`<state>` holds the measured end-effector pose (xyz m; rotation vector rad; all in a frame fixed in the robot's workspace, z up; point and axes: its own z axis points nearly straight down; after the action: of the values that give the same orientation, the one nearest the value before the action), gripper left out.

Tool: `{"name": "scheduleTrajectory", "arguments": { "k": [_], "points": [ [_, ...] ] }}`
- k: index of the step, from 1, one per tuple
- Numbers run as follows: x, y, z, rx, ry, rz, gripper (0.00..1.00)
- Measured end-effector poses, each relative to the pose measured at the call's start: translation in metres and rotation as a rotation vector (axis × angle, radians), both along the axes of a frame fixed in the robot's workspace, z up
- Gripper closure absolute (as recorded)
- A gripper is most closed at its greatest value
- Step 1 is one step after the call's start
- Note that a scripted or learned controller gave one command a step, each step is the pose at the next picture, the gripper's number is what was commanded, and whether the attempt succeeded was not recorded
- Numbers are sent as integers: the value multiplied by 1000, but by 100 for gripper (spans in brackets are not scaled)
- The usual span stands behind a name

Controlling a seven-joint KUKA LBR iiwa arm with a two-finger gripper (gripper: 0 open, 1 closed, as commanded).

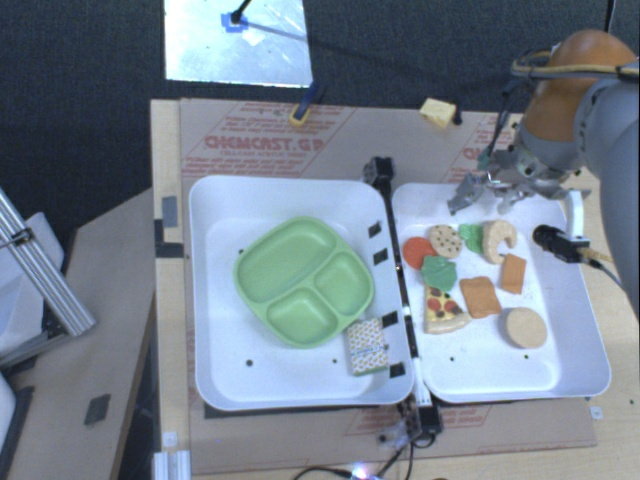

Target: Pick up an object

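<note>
Gripper point(490, 194): upper right of frame, fingers spread apart, nothing between them, above the right bin point(570, 368) at its far edge. Just below: cookie point(445, 241), bread piece point(498, 236), orange block point(512, 273), green leaf point(438, 271), pizza slice point(443, 310), round biscuit point(525, 328). Left bin point(215, 368): green divided plate point(303, 281), patterned packet point(367, 346) touching its lower right rim.

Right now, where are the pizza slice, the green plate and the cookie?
pizza slice point(443, 309): camera view, on its topping.
green plate point(303, 280): camera view, on a ridge between compartments.
cookie point(445, 241): camera view, on its middle.
</note>
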<state>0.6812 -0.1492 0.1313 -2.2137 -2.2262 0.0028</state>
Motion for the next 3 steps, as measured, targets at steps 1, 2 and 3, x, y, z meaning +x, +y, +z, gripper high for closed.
{"name": "scheduleTrajectory", "arguments": {
  "k": [1,2,3],
  "points": [
    [1,-1,-44,-1,1,-1,0],
    [1,-4,-32,-11,-4,0,100],
    [1,2,16,-1,-11,-1,100]
  ]
}}
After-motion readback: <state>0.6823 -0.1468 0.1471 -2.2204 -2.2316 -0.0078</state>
